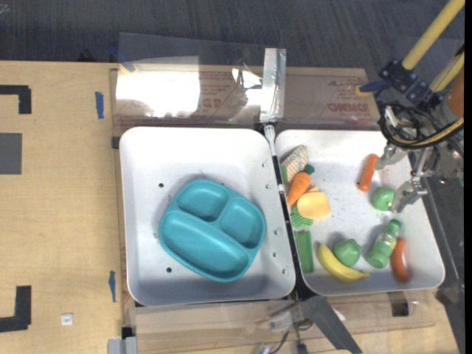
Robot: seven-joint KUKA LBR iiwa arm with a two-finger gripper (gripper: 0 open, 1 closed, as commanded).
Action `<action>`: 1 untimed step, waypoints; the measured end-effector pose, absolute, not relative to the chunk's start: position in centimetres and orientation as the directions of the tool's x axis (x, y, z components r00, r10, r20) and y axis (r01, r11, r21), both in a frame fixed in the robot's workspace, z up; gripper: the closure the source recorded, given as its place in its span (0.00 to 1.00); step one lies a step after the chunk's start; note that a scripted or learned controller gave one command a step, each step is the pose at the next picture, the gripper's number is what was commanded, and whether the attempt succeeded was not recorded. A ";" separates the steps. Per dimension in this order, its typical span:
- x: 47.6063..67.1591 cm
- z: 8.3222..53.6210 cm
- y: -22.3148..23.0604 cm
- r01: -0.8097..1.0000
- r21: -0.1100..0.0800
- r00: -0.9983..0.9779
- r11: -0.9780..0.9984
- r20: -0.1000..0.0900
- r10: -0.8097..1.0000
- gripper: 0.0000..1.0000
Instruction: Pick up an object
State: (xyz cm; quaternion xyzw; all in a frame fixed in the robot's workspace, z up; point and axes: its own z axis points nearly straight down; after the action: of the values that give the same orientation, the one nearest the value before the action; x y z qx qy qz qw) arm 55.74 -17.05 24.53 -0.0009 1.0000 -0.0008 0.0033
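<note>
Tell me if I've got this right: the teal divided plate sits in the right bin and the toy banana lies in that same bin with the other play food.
Not quite. The camera view shows the teal divided plate in the left bin, alone there. The toy banana does lie in the right bin with the other play food.

The wooden bench (51,220) bears two white bins (140,198) side by side.

A robotics lab bench: a plywood bench top (51,220) marked with black tape squares and blue tape tabs, two white bins (140,198) side by side, cardboard backing on the far side, and cabled robot hardware (413,116) at right.
</note>
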 end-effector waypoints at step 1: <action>59.4 11.1 -20.3 -0.292 0.001 -0.956 0.956 -0.001 -0.292 0.00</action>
State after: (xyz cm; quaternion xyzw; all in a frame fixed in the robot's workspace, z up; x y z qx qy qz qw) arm 59.38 -20.31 11.12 -0.1476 0.9890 0.0006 0.0006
